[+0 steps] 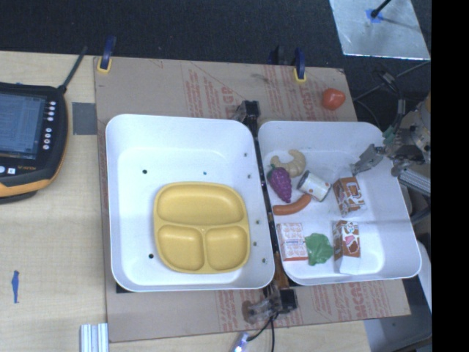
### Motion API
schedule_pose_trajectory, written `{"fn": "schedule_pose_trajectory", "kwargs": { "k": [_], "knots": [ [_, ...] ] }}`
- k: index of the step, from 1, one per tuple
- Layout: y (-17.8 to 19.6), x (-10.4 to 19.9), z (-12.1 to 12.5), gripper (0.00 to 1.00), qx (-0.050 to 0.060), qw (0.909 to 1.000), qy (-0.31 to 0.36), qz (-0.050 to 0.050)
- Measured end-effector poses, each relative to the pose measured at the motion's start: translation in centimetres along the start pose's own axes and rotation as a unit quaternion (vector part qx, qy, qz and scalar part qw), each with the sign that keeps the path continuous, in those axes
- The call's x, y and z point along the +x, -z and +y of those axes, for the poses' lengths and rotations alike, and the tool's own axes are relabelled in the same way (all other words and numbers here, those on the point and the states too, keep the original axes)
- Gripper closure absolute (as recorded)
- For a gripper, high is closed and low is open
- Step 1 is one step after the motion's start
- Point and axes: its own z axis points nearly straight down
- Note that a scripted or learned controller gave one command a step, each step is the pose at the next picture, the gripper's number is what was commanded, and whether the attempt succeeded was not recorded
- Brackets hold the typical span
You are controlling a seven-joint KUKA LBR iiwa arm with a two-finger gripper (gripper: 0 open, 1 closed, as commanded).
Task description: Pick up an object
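In the camera view, two shallow white bins are seen side by side on a brown cardboard sheet laid over the tabletop (44,270). The left white bin (132,145) carries a yellow plastic tray with three compartments (201,226).

The right white bin (396,248) holds all the candidate objects: a beige curved piece (293,162) in its upper left, a purple eggplant-shaped toy (281,183) just below it, a white cylinder (315,185) beside that, and an orange-red sausage-shaped toy (292,207) under both. Toward the lower part are found a red-and-white flat packet (292,241), a green leafy toy (319,248), a brown-and-white carton (346,240) and, higher up, a second brown-and-white carton (349,195). A small red ball (333,98) rests outside the bins, on the cardboard at the upper right.

The hand (368,158) is seen at the right edge of the frame, over the upper right part of the right bin, near the higher carton but apart from it. Nothing is seen between its fingers; how far they are spread cannot be told.

The task is judged to be at its start: every object lies in place, and the approach, grasp and lift are all left.
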Motion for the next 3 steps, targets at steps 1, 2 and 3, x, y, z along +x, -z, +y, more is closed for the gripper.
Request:
{"fn": "schedule_pose_trajectory", "kwargs": {
  "k": [1, 2, 3],
  "knots": [
    [-10.2, 0.7, 1.2, 0.0, 0.001, 1.0, 0.001, 0.0],
    [-9.1, 0.6, 1.2, 1.0, 0.001, 1.0, 0.003, -0.001],
    [3.3, 10.0, 2.2, 1.0, -0.002, 1.0, 0.0, 0.001]
  ]
}}
